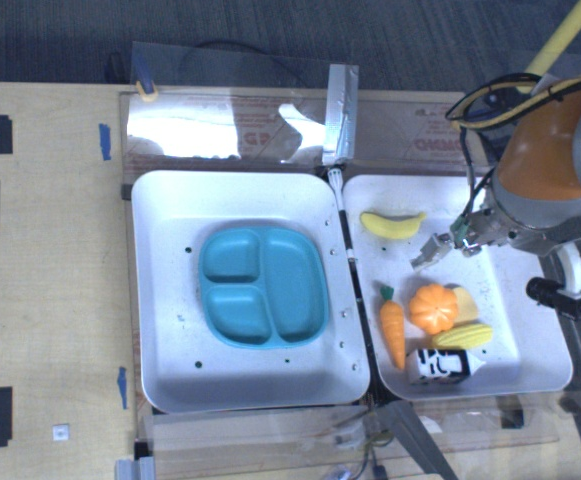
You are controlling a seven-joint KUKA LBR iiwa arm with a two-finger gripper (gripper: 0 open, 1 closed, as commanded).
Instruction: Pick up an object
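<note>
The right bin [540, 373] holds several toy foods. A yellow banana [391, 225] lies near its back left. An orange carrot [393, 333] lies along the left wall, with a round orange fruit [434, 309] beside it. A yellow corn cob [462, 336] and a black-and-white carton [440, 364] sit at the front. My gripper [433, 251] hangs over the bin's middle, just right of and below the banana and above the orange fruit. Nothing shows in its grasp.
The left bin [160, 268] carries a blue divided plate [263, 285]. The grey arm with its orange band [545, 163] reaches in from the right over the right bin's back corner. Cables loop above the wrist. A wooden bench surrounds both bins.
</note>
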